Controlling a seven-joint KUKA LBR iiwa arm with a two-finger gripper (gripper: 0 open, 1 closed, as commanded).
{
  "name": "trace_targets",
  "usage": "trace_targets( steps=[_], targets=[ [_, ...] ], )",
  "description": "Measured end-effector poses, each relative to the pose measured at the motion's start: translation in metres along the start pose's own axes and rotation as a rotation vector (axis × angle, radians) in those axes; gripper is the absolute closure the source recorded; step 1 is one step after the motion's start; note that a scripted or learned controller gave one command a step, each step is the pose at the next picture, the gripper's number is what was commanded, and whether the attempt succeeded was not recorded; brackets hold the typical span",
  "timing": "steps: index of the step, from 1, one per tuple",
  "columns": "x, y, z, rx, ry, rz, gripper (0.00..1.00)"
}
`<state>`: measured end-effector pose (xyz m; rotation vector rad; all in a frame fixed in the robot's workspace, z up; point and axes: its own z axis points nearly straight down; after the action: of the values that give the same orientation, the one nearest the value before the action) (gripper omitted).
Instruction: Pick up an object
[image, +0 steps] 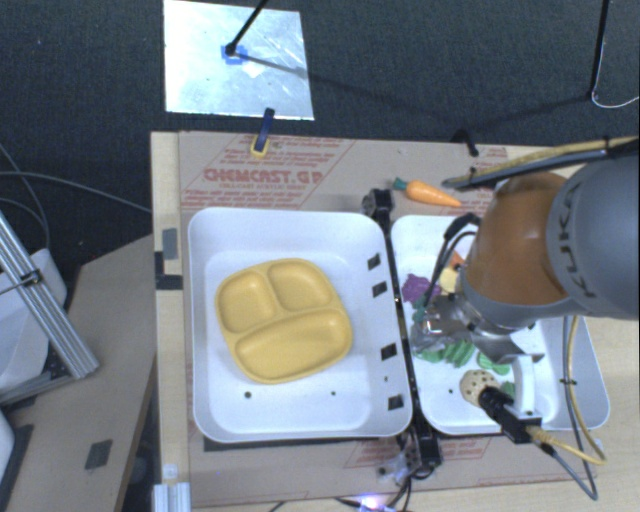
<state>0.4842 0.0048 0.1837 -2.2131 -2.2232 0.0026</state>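
Note:
The grey arm with its orange band (515, 250) reaches down into the right bin (590, 400). My gripper (440, 328) sits low over a cluster of small toys near that bin's left wall. Green toy pieces (455, 352) lie right under it, a purple toy (416, 288) pokes out to its upper left, and a tan cookie-like round (478, 382) lies just below it. The wrist hides the fingers. Most of the right bin's middle is covered by the arm.
A yellow divided plate (283, 320) lies in the left bin (215, 240). A toy carrot (432, 193) rests on the bench behind the right bin. A black divider with clips (395, 300) runs between the bins. Cables (570, 445) trail at the right bin's front edge.

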Motion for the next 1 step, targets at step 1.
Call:
trace_targets(
  steps=[1],
  targets=[
    [0.0762, 0.0036, -0.1199, -0.018, 0.003, -0.009, 1.0]
  ],
)
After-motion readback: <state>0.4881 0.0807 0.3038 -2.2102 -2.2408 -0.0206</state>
